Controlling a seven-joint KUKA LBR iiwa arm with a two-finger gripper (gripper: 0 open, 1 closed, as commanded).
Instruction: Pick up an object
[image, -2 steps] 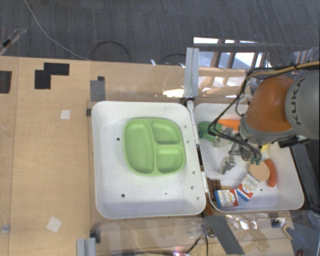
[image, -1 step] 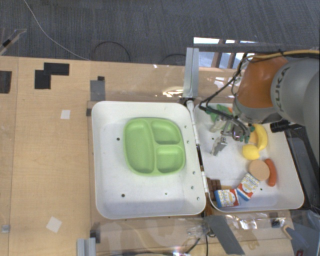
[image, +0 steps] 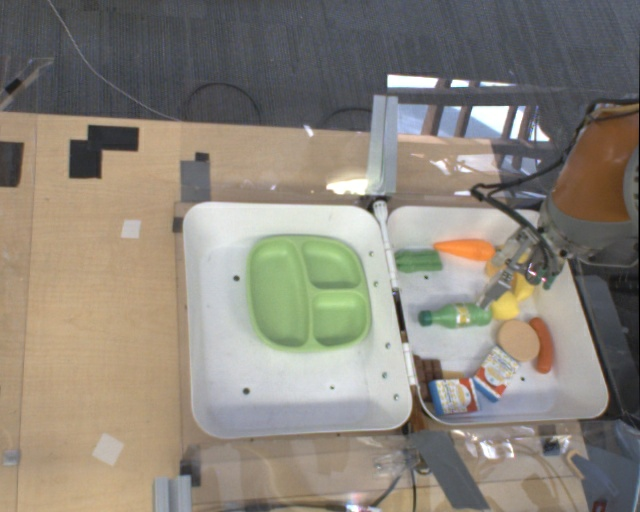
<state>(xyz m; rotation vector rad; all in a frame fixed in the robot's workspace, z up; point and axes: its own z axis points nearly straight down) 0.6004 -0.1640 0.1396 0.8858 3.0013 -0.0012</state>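
My gripper (image: 512, 275) hangs low over the right bin (image: 590, 385), near its middle right. Just under it lies a small yellow object (image: 512, 301), partly covered by the gripper. An orange carrot (image: 464, 249) lies just left of the gripper. A green bottle (image: 455, 317) rests on its side below and left of it. A round tan piece (image: 519, 340) and a red sausage (image: 543, 346) sit just below the yellow object. Whether anything is held is not visible.
A dark green item (image: 417, 261) lies by the right bin's left wall. Two small cartons (image: 497, 373) (image: 450, 396) sit at its front. The left bin (image: 215, 390) holds a green divided plate (image: 308, 292). The grey and orange arm (image: 598, 190) comes in from the right.
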